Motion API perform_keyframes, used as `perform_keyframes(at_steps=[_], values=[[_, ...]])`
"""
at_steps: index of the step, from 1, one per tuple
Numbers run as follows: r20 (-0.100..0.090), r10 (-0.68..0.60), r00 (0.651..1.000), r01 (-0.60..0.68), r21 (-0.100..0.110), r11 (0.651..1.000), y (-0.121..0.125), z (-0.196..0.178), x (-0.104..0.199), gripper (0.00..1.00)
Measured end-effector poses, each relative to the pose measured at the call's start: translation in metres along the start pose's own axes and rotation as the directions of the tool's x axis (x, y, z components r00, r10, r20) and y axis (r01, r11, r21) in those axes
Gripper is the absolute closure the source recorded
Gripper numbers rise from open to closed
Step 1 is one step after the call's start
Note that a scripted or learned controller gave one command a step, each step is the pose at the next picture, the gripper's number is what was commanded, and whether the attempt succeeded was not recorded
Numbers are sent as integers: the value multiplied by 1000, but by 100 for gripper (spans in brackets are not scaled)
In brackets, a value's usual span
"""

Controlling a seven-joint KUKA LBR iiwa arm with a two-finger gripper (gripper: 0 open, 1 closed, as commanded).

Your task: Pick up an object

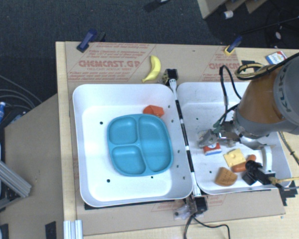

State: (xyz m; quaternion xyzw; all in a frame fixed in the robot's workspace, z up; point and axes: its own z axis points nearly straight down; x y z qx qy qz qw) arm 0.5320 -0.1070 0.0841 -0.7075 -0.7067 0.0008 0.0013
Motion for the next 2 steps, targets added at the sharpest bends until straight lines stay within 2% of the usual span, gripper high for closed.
perform_keyframes(at_steps=[1,2], values=[[0,0,1000,0,-2,1000,1,-10,1,100],[0,-2,1000,2,-3,1000,-3,-101,78,100]])
